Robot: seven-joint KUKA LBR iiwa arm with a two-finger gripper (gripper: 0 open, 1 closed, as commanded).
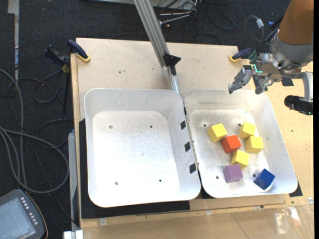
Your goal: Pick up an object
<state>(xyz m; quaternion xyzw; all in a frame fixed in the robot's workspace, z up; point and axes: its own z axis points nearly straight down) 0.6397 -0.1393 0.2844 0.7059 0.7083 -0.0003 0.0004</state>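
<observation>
Camera view showed the gripper [250, 82] above the right bin's [281, 148] far rim, fingers spread apart, grasping nothing; the orange cube [231, 144] sat among yellow cubes [218, 132] inside.

Seven blocks [231, 144] (four yellow), two bins [99, 103].

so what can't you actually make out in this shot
- Gripper, camera view: small and blurred above the right bin's far rim, so what it is doing cannot be read.
- Arm, camera view: cut off by the top and right edges.
- Blue cube, camera view: too small to tell whether it touches the bin's wall.
</observation>
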